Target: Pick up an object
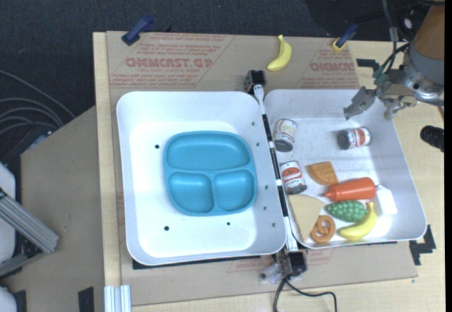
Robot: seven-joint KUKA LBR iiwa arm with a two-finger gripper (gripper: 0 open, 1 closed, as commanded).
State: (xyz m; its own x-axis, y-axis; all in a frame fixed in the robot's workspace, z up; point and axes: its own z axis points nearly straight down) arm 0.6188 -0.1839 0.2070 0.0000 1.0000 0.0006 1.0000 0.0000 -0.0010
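Note:
My gripper (pixel 372 104) hangs over the back right of the right bin (pixel 321 107), its two fingers spread apart with nothing between them. Just below it a small can with a red label (pixel 353 138) lies on its side. Two more cans (pixel 284 135) (pixel 292 176) lie along the bin's left wall. Toward the front sit an orange wedge (pixel 323 172), a red-orange carrot-like piece (pixel 350 189), a green bumpy piece (pixel 347 211), a yellow banana (pixel 359 226), a pretzel (pixel 323 229) and a tan slice (pixel 306 208).
The left bin (pixel 141 120) holds a blue divided plate (pixel 210 171). A second yellow banana (pixel 280 55) lies on the cardboard behind the bins. Blue clips (pixel 136 30) (pixel 345 37) sit at the board's back edge.

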